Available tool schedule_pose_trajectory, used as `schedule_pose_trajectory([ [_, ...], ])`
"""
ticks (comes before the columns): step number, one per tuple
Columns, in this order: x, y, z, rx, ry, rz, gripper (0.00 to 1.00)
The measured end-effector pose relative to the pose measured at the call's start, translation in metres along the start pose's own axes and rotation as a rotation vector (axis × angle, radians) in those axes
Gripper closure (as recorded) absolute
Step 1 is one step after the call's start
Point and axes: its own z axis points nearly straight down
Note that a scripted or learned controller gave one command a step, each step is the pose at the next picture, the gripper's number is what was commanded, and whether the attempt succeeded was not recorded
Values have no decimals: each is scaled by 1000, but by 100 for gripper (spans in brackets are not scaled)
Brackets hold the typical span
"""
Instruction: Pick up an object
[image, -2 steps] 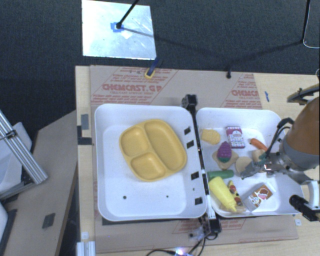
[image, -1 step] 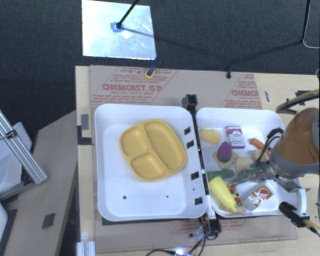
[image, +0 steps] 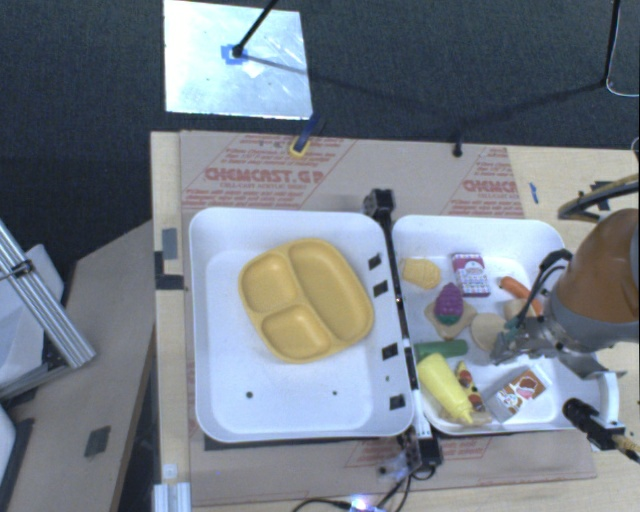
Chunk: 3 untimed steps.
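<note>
The tool (image: 508, 345) hangs low in the right bin (image: 540, 232) near its right edge, beside a small carton (image: 516, 391); its opening cannot be told.

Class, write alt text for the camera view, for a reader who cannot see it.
A grey robot arm reaches from the right over the right bin, which holds small toy foods: a yellow banana, purple grapes, corn and a small red carton. The left bin holds a yellow divided tray.
</note>
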Motion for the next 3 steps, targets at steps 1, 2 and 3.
schedule_pose_trajectory([
  [1,-2,0,-64,-4,-1,-3,100],
  [2,-3,3,-118,-5,-2,-4,100],
  [3,52,21,-111,0,2,-10,100],
])
